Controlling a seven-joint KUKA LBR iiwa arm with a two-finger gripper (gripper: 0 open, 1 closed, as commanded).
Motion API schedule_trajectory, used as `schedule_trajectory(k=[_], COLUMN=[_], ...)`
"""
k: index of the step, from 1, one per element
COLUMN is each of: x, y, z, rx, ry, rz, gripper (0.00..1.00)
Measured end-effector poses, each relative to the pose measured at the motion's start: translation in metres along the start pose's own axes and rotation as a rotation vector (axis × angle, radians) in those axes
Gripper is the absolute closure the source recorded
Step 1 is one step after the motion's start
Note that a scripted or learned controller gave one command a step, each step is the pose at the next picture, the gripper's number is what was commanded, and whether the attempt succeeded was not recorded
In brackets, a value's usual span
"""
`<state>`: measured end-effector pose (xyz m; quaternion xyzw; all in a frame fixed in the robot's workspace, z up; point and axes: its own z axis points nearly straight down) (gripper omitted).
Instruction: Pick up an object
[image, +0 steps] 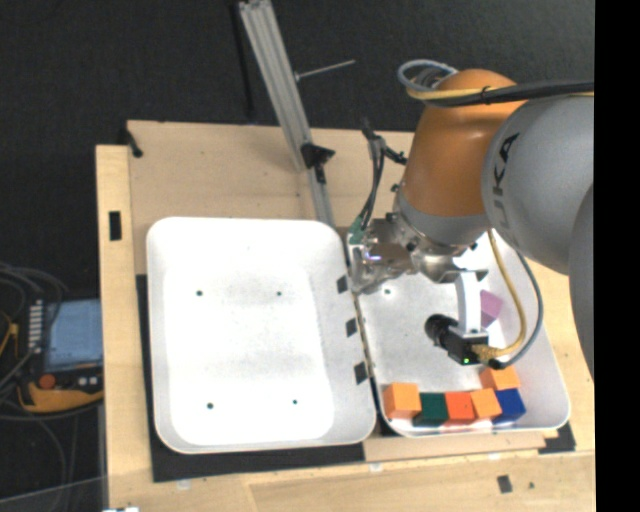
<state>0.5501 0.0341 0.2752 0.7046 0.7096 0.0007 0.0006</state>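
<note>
The two-finger gripper (375, 260) hangs over the upper left corner of the right-hand shallow white bin (405, 335), its opening impossible to tell; a row of orange, green and blue cubes (460, 405) lines the bin's lower edge

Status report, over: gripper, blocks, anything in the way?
Gripper at right bin's inner wall. Coloured blocks bunched along near edge, apart from gripper. Wall crowds gripper.

A robotics lab: grey arm (540, 150) over a plywood bench (220, 170), aluminium strut (285, 90), loose cables (20, 290) alongside.
</note>
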Motion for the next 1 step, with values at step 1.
schedule_trajectory(k=[1], x=[0.0386], y=[0.0173], z=[0.0162], rx=[0.001], ry=[-0.001], rz=[0.002], gripper=[1.00])
